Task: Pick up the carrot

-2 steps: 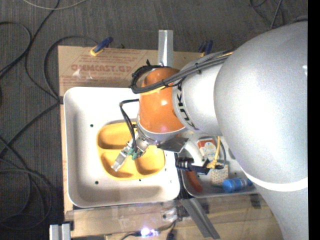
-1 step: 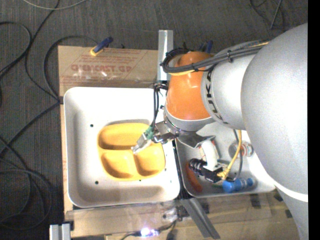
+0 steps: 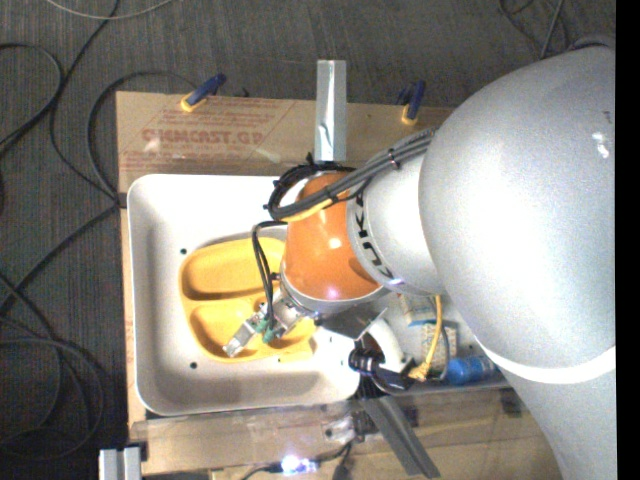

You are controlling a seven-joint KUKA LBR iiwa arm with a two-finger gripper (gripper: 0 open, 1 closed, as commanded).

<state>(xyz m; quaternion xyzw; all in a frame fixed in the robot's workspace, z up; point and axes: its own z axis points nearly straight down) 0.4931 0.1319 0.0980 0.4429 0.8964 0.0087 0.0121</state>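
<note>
My gripper hangs low in the left white bin, over the near lobe of a large yellow two-lobed object that lies on the bin floor. Its tip is small and metallic, with a green part just behind it. The orange band of the wrist sits right above it and covers the bin's right side. Nothing that I can make out as a carrot is at the gripper's tip. The grey arm hides most of the right bin.
At the right bin's near edge lie a blue object and a yellow-and-white item. A cardboard sheet with two blue clamps lies behind the bins. Cables run over the dark floor on the left.
</note>
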